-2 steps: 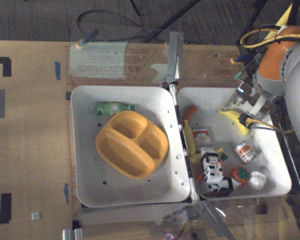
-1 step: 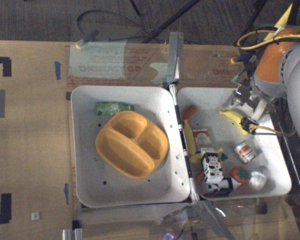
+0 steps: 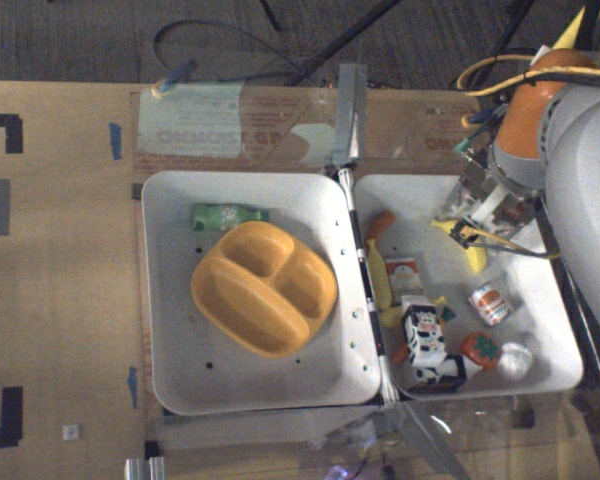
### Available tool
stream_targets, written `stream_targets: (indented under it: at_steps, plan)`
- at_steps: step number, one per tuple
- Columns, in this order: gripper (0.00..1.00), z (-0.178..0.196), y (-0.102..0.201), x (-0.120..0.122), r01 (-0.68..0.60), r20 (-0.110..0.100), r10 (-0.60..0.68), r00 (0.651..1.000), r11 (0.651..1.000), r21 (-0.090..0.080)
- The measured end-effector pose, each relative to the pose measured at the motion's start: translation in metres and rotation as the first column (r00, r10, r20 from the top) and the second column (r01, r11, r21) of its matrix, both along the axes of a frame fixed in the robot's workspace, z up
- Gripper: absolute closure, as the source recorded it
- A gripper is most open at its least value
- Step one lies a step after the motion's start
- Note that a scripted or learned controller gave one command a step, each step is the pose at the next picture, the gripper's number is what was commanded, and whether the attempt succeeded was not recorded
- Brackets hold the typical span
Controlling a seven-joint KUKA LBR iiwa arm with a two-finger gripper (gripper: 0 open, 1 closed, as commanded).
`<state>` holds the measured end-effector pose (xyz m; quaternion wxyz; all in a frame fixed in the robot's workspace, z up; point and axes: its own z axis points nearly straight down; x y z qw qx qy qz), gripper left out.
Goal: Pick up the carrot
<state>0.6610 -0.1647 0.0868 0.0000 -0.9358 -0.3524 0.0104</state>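
Observation:
The carrot (image 3: 380,225), a short orange-red piece, lies against the left wall of the right bin (image 3: 560,298), near its far corner. My gripper (image 3: 472,218) hangs over the far right part of that bin, well to the right of the carrot. It is just above a yellow banana-like item (image 3: 473,255). Nothing of the carrot is near the gripper.
The right bin also holds a long yellow item (image 3: 378,273), a small card (image 3: 404,272), a black-and-white cow toy (image 3: 426,340), a small can (image 3: 490,303), a red fruit (image 3: 479,348) and a white ball (image 3: 515,360). In the left bin (image 3: 165,298) sit an orange divided plate (image 3: 264,286) and a green packet (image 3: 227,216).

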Motion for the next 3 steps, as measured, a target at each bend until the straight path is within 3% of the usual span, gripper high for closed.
stream_targets:
  at_steps: [1, 2, 3]
  plan:
    - [0.00, -0.001, 0.020, -0.010, -0.190, 0.018, 0.190, 0.982, 0.982, 0.009]
    - [0.00, 0.013, -0.017, -0.046, 0.112, 0.015, -0.113, 0.994, 0.994, 0.009]
    - [0.00, -0.002, 0.006, -0.030, 0.469, 0.019, -0.469, 0.883, 0.883, 0.007]
